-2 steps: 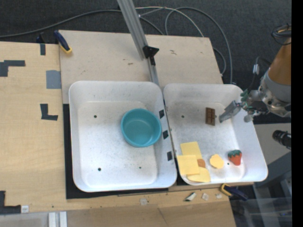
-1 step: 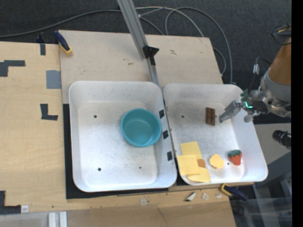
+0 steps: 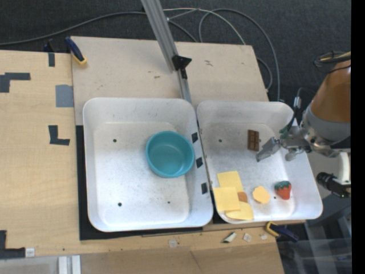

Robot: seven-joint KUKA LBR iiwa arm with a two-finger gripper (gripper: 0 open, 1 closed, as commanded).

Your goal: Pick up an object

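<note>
The arm (image 3: pixel 333 104) reaches in from the right over the right bin (image 3: pixel 228 114), its gripper (image 3: pixel 278 149) hanging low above the bin's right half with nothing between its fingers; whether they are open or shut cannot be told. Below the gripper lie a strawberry-like red toy (image 3: pixel 283 190), a round orange piece (image 3: pixel 261 195) and yellow cheese-like slices (image 3: pixel 231 196), with a brown chocolate-like block (image 3: pixel 253 140) just left of it. The left bin (image 3: pixel 108 113) holds a teal bowl (image 3: pixel 169 153), upright.
</note>
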